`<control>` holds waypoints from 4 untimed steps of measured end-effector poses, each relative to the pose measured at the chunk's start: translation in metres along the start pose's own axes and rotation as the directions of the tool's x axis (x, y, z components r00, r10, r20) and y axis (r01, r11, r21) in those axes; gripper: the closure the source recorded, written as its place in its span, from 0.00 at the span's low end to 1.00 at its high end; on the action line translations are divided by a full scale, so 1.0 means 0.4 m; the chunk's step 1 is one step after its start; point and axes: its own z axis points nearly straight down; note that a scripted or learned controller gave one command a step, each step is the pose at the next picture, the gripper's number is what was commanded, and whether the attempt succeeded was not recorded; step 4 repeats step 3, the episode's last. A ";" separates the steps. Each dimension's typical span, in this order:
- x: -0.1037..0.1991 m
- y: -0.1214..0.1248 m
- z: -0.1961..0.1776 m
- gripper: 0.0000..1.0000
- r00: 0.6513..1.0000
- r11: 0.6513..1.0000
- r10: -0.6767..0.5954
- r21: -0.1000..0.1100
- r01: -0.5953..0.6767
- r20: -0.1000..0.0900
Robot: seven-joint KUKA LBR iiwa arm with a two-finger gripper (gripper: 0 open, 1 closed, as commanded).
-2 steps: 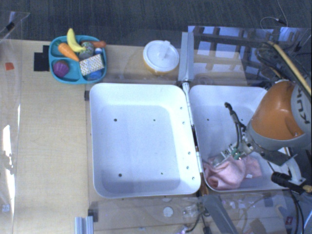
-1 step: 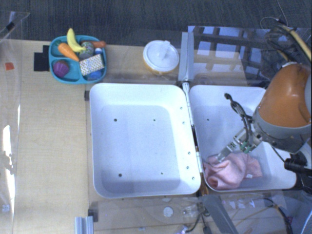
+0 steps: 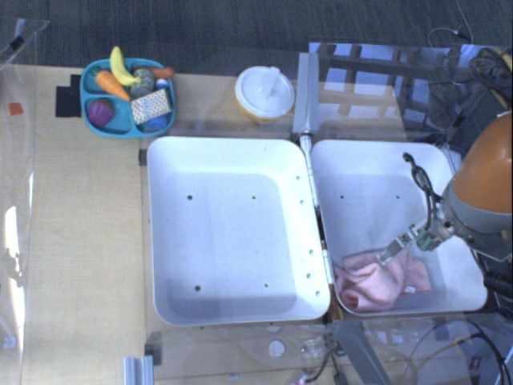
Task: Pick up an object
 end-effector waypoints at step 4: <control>-0.001 0.040 0.132 1.00 0.995 0.995 -0.099 -0.020 0.099 0.016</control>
